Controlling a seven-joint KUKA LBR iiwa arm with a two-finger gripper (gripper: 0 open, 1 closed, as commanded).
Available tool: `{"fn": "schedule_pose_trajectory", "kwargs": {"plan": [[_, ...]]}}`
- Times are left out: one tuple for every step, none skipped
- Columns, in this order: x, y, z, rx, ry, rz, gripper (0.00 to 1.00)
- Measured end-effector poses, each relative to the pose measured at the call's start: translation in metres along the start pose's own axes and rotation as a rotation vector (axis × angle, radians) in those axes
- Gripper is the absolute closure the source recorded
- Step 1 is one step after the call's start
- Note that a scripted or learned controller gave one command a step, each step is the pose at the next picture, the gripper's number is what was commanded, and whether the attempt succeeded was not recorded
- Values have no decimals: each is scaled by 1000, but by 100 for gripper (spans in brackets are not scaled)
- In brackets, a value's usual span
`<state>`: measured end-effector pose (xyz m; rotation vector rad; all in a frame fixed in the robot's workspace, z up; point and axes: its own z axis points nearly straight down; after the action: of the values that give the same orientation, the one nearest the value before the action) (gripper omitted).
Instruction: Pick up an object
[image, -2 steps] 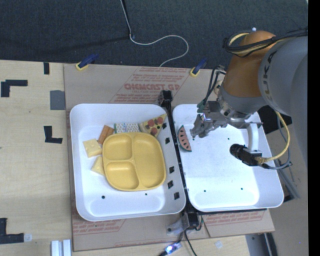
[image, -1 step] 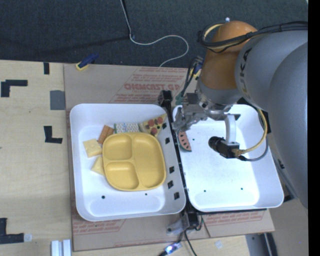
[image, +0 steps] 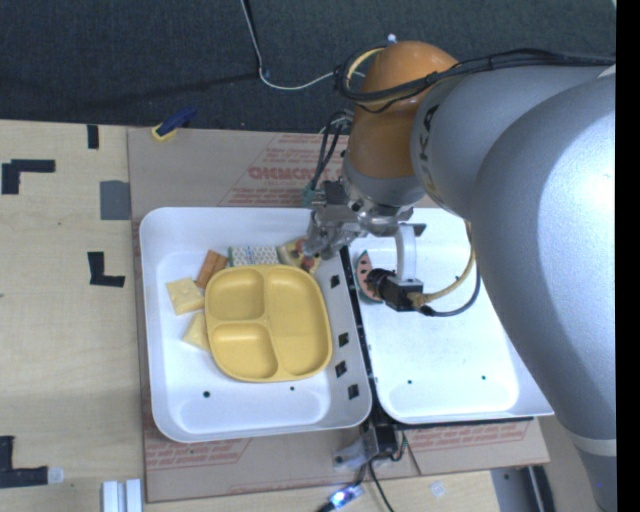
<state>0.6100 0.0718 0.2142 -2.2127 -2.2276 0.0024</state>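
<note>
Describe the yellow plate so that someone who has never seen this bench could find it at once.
Of the two white bins, look in the left bin. The yellow divided plate lies across its middle, the largest thing there. Unlike the small pale and brown pieces beside it, it has three compartments.

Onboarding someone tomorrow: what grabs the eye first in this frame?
The huge grey arm with its orange band fills the right side, reaching down over the left bin's far right corner. Next, the yellow divided plate in the left bin, with small items tucked along its far and left edges.
</note>
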Motion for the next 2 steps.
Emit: {"fn": "schedule_pose_trajectory", "kwargs": {"plan": [[5,4,-17,-2,0,4,100],[-12,1,-6,0,-3,7,100]]}}
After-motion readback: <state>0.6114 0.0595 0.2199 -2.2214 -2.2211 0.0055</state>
